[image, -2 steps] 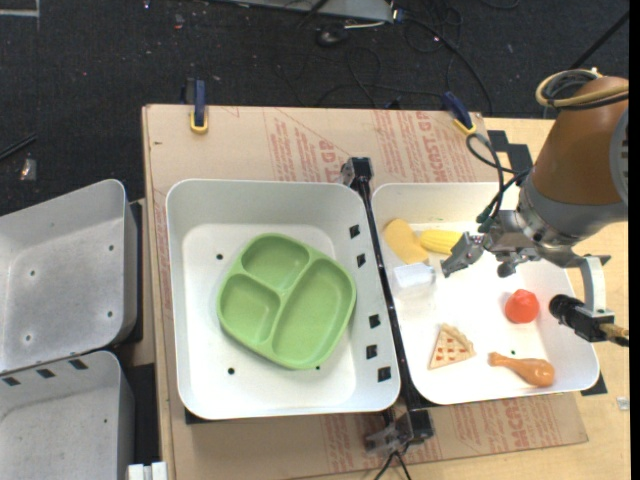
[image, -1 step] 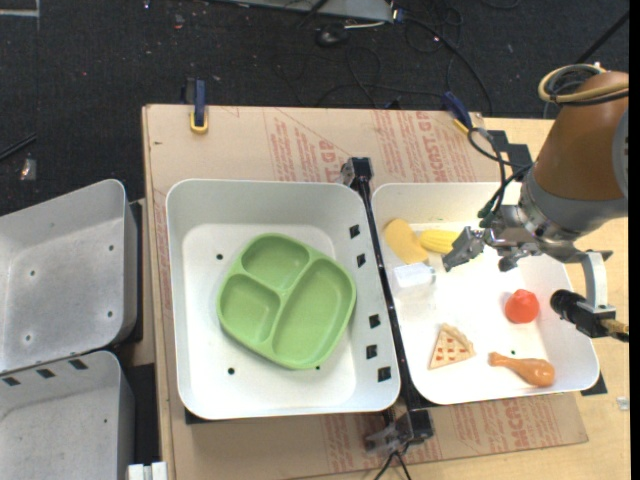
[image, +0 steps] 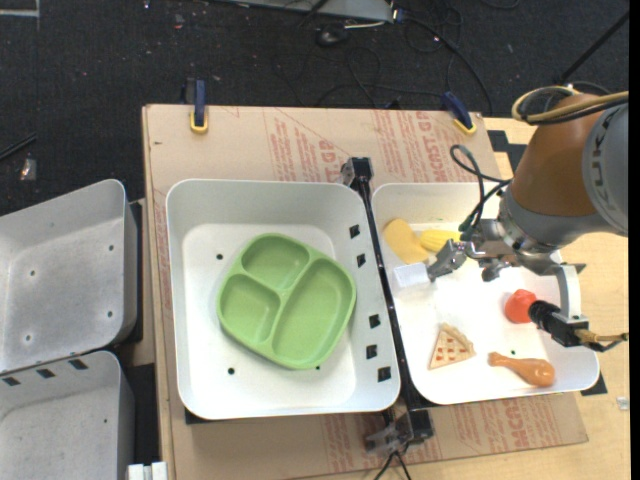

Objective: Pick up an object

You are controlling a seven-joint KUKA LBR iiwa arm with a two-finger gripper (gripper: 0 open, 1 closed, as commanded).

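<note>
The arm (image: 570, 183) reaches in from the right edge of the frame, and its gripper (image: 447, 260) hangs over the upper left part of the right bin (image: 575, 380). Whether it is open or closed, I cannot tell from this angle. Just up and left of it lies a yellow piece (image: 402, 238), with a corn cob (image: 437, 238) beside it. Nothing is visibly held.

Lower in that bin sits a pizza slice (image: 451, 348), and to its right a drumstick (image: 523, 367) near the lower right corner. A red toy (image: 518, 307) rests just above the drumstick, right of centre.

The left bin (image: 195, 213) holds a green divided plate (image: 287, 299), sitting in the middle.
</note>
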